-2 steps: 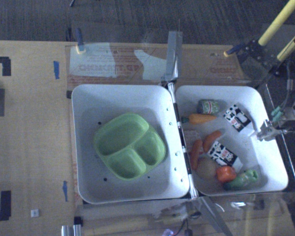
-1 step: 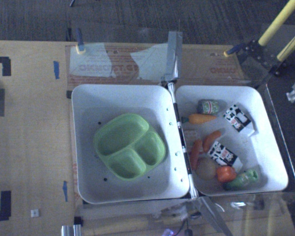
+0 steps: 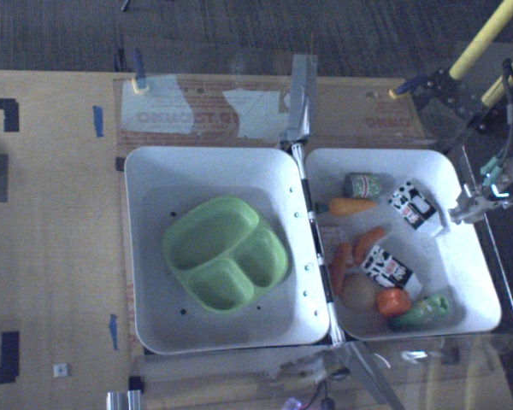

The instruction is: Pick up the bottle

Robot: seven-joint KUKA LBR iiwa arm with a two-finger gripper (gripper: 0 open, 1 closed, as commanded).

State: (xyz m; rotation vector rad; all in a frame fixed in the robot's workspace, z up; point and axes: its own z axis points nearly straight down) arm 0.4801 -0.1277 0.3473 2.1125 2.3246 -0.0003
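The bottle [image 3: 421, 311] is green and lies on its side in the near right corner of the right bin [image 3: 472, 273]. Its neck points left toward a red-orange vegetable [image 3: 393, 301]. My gripper [image 3: 463, 209] hangs over the right rim of that bin, well behind the bottle and a little to its right. Nothing shows in its grasp.
The right bin also holds a small can [image 3: 362, 184], a carrot [image 3: 351, 205], two cow-patterned cartons [image 3: 412, 203] [image 3: 385, 268], orange sausages [image 3: 352, 254] and a brown potato [image 3: 357, 292]. A green divided plate [image 3: 226, 253] lies in the left bin [image 3: 145, 229]. A yellow-handled tool [image 3: 487, 32] stands at the back right.
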